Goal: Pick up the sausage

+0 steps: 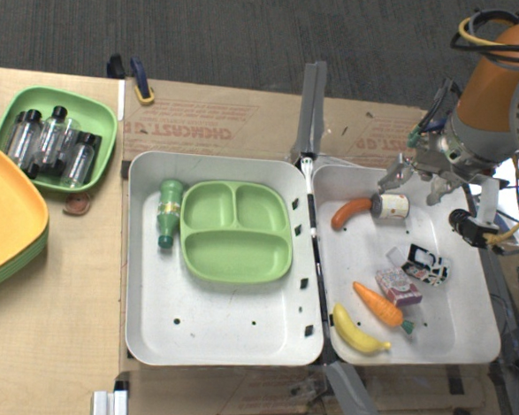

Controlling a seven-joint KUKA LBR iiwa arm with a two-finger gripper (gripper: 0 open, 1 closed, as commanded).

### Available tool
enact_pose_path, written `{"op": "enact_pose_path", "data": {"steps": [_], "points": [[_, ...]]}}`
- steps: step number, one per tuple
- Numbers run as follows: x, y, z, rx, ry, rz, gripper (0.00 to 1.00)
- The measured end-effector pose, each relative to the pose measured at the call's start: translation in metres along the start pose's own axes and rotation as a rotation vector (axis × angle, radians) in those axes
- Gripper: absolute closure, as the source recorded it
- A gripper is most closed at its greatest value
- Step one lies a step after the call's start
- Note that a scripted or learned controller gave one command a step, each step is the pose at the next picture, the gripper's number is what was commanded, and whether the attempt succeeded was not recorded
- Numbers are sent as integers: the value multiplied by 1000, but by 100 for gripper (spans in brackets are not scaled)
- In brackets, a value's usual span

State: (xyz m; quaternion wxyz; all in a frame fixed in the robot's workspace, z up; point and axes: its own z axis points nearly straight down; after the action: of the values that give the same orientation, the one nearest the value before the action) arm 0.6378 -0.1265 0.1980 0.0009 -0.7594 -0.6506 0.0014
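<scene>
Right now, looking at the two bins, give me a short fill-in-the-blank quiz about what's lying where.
1. The sausage lies in the ____ bin, near its back edge.
2. The divided plate in the left bin is coloured ____.
3. At the front of the right bin, the carrot lies just behind the yellow ____.
4. The green bottle lies to the ____ of the divided plate.

Missing words: right; green; banana; left
</scene>
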Motion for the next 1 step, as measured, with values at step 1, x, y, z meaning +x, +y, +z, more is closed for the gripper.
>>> {"op": "enact_pose_path", "data": {"steps": [1], "points": [[24,0,107,0,0,-15,0]]}}
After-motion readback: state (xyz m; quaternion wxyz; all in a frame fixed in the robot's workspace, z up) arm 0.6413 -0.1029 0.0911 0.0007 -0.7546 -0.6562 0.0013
